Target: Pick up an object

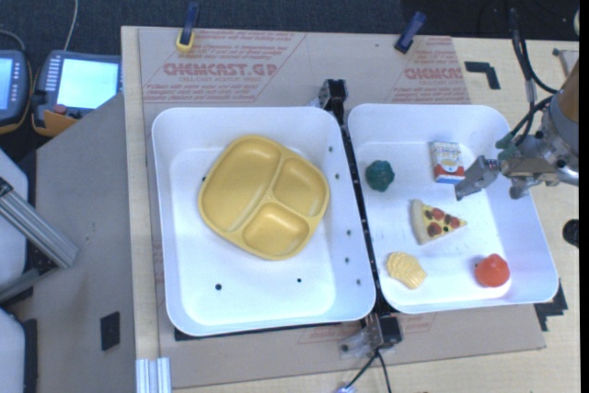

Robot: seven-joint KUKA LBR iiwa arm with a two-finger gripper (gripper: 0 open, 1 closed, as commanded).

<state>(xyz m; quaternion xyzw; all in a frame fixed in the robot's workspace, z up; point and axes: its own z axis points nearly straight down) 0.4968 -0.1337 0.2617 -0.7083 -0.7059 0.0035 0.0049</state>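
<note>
Two white bins lie before me. In the right bin [525, 225] I see the hand [497, 177] spread wide and grasping nothing, just beside a small carton [446, 160]. The pizza slice [435, 221] lies near below it.

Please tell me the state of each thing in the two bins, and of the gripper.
yellow divided plate: flat in left bin, compartments bare.
green ball: loose, right bin.
small carton: lying, right bin.
pizza slice: flat, right bin.
yellow corn piece: loose.
red tomato: loose.
gripper: open, holding nothing.
</note>
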